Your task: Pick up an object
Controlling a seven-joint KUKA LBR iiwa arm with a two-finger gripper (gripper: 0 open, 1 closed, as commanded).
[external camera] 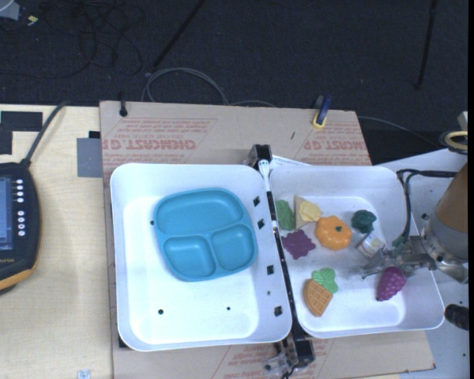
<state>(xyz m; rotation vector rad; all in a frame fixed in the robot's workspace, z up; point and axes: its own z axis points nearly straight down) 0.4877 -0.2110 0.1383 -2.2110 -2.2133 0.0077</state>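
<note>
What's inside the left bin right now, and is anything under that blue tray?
The left bin holds one blue divided tray, lying flat; its three compartments show nothing in them. Whatever lies beneath the tray is covered, so I cannot tell.

One fixed camera looked down at a slant from above the bench (55,133), far enough back to take in both bins whole. The left bin (134,306) sat mid-frame, the right bin (411,310) toward the right edge. Dark floor (237,38) with cables filled the top.
</note>
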